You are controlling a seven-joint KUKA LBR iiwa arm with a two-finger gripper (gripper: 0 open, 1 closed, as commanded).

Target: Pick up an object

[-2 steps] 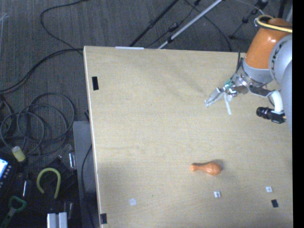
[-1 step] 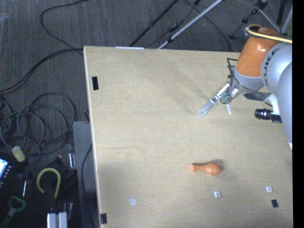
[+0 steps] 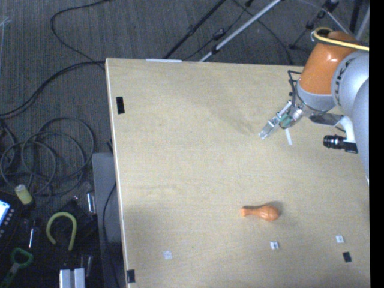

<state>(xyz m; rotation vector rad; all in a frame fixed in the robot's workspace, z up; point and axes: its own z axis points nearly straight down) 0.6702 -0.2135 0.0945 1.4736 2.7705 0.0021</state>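
**Gripper apart from lone orange object on bench**

Seen from above at a slant: grey arm (image 3: 354, 95) w/ orange band reaching in from the right, wrist over the upper-right part of the tan bench surface (image 3: 192, 161). Gripper (image 3: 277, 126) angled down-left, fingers spread into a narrow V, nothing between them. Orange object (image 3: 261, 212), bulb-shaped w/ a thin neck pointing left, lying flat toward the lower middle of the surface, well apart from the gripper and nearer the camera. Small black tab (image 3: 120, 105) near the surface's left edge; a few tiny white and black markers (image 3: 274, 245) close to the bottom-right corner. Off the bench, at left on dark carpet: looped black cables (image 3: 48, 155) and a green U-shaped item (image 3: 61, 227). Tripod legs (image 3: 252, 17) across the top.
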